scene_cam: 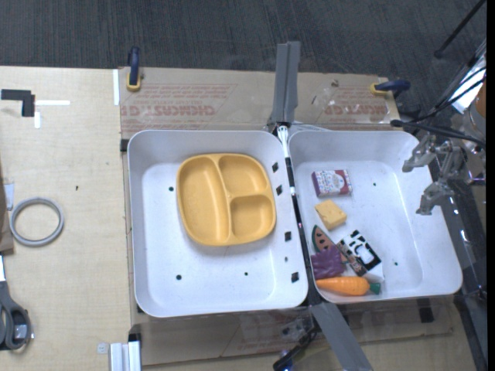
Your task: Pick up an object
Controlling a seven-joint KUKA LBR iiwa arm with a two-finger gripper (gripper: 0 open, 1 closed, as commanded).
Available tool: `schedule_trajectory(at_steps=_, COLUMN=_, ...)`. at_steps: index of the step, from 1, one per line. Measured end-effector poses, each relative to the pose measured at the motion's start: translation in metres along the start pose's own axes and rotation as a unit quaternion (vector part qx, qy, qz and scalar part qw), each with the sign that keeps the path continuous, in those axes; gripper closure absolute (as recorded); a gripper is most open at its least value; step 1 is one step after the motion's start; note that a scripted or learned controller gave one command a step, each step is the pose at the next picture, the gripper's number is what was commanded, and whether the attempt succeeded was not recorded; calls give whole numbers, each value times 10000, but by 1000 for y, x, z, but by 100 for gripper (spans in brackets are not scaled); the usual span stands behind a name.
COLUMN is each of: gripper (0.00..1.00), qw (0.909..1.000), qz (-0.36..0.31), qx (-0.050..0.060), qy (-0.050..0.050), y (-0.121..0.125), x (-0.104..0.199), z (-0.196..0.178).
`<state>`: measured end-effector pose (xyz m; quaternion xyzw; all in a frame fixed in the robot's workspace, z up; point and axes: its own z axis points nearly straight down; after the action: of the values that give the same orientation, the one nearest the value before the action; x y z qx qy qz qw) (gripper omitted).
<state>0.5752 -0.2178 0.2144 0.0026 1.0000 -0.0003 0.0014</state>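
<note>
Left of the tool [430,178], its grip state unclear: toy carrot [343,286] in right bin [402,230].

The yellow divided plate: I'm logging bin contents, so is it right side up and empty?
Yes. The yellow divided plate lies right side up, its three compartments bare.

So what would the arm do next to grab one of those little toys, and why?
Probably swing the tool left and inward over the right bin, toward the yellow block. The tool sits at the bin's right rim, apart from every toy, and the block lies with some bare floor around it, unlike the carrot crowded in the corner.
</note>
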Motion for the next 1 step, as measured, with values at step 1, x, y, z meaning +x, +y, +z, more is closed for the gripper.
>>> schedule_trajectory(at_steps=1, gripper=0, qw=9921, qz=1251, qx=1, qy=8, y=50, x=10, z=74)
